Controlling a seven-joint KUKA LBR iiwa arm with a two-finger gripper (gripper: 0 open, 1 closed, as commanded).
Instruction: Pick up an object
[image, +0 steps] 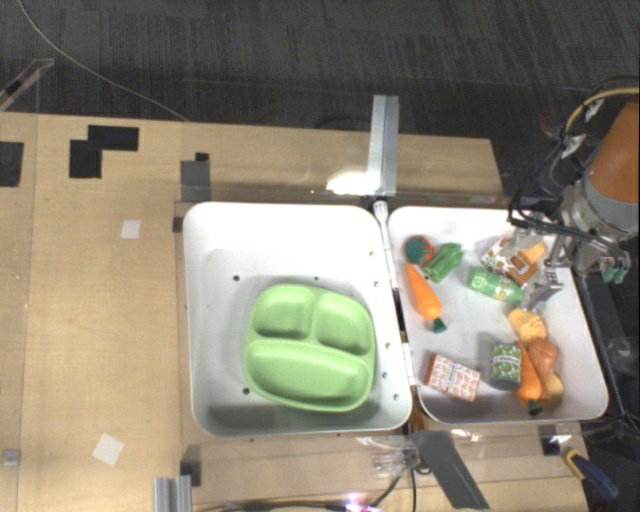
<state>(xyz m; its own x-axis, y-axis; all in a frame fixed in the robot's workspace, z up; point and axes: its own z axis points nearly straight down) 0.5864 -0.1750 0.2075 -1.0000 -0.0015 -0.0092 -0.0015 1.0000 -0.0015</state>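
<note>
- Bench (90, 330) of pale wood fills most of the frame, bearing two white bins side by side.
- The left bin (215, 260) holds a green divided plate (310, 345) lying flat at its centre.
- The right bin (585, 390) holds the loose objects: an orange carrot (424, 292) at its left, a dark green vegetable (442, 261) just above it, a green packet (492, 285) near the middle, a red-and-white box (452, 377) at the lower left, a green can (506, 362) beside it, and orange-brown toy foods (540, 368) at the lower right.
- The arm (612, 170) enters at the upper right of the frame.
- The gripper (543, 275) hangs over the bin's upper right, above a small orange-and-white package (518, 262); whether its fingers are spread or closed cannot be told.
</note>
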